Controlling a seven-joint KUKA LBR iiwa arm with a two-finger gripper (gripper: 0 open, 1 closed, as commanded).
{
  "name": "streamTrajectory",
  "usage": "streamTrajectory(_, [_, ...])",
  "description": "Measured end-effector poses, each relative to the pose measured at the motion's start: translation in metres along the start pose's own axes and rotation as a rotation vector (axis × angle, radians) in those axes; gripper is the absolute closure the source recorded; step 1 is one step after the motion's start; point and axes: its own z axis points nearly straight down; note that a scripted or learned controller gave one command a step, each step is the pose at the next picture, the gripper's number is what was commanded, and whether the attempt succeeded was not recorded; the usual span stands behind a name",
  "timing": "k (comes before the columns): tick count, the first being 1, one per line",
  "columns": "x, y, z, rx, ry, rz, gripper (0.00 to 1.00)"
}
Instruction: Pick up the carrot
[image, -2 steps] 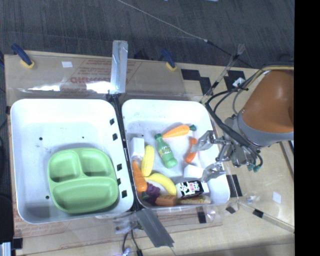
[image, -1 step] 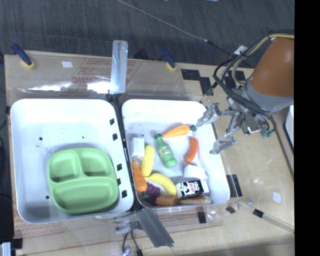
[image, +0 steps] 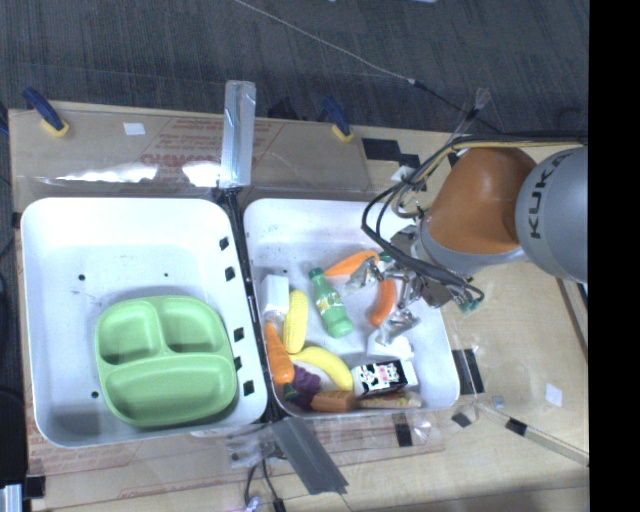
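My gripper (image: 392, 296) hangs over the right part of the right bin (image: 440, 340), below the arm's orange band. A short orange carrot (image: 381, 301) stands nearly upright between its fingers, which are shut on it. A second orange carrot-like piece (image: 350, 263) lies just up and to the left, next to the gripper. A third long orange piece (image: 278, 357) lies along the bin's left wall.
A green bottle (image: 330, 302), two bananas (image: 296, 320) (image: 325, 364), a purple item (image: 306, 381) and a cow-print carton (image: 381, 377) crowd the right bin. The left bin (image: 60, 240) holds a green divided plate (image: 165, 359). Cables loop above the wrist.
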Motion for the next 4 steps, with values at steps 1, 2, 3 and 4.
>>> streamTrajectory(1, [-0.051,-0.026,0.028,-0.007,0.008,0.028,0.00])
streamTrajectory(2, [-0.054,-0.026,0.016,-0.003,0.004,0.022,1.00])
streamTrajectory(3, [-0.009,-0.002,-0.043,-0.005,0.009,0.334,1.00])
streamTrajectory(4, [-0.009,-0.001,-0.042,-0.006,0.010,0.333,0.00])
